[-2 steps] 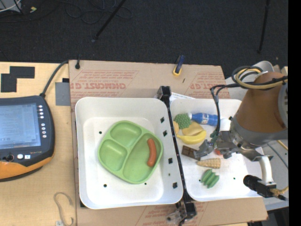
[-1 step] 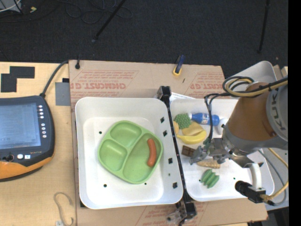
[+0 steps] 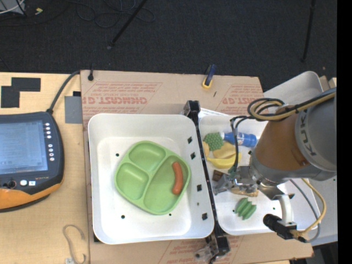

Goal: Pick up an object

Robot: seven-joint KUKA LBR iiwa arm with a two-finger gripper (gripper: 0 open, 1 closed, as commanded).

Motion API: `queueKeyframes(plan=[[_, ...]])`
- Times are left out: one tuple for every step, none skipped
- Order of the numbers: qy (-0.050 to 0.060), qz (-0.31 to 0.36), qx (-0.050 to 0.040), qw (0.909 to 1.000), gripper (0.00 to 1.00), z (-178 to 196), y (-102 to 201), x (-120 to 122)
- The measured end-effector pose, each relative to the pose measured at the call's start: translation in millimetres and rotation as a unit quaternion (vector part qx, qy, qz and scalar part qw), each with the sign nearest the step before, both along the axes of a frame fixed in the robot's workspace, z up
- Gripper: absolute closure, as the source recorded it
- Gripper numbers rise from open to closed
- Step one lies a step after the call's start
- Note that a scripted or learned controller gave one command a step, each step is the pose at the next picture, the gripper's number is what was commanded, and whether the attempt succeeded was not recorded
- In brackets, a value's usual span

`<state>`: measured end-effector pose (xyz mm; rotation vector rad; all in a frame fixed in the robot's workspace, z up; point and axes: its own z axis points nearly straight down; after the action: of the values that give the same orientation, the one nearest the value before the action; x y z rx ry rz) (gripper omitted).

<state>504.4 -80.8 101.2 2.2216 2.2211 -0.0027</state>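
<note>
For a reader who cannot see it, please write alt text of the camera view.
A grey robot arm with an orange band reaches over the right white bin, above a yellow banana, a blue bottle and a small green ridged object. The left white bin holds a green divided plate with a red sausage.

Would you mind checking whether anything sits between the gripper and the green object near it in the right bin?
Nothing visible does: the gripper hangs just above the green object, with only bare floor of the right bin between them.

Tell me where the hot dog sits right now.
The hot dog lies in the left bin, on the right-hand compartment of the green divided plate, near the divider between the two bins.
</note>
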Motion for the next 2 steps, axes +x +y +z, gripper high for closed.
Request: queueKeyframes(plan=[[-0.011,0.000,-0.0008,0.9999,0.00,-6.7,0.4,6.8],[-0.006,-0.005,-0.0009,1.0000,1.00,1.4,-2.2,4.3]])
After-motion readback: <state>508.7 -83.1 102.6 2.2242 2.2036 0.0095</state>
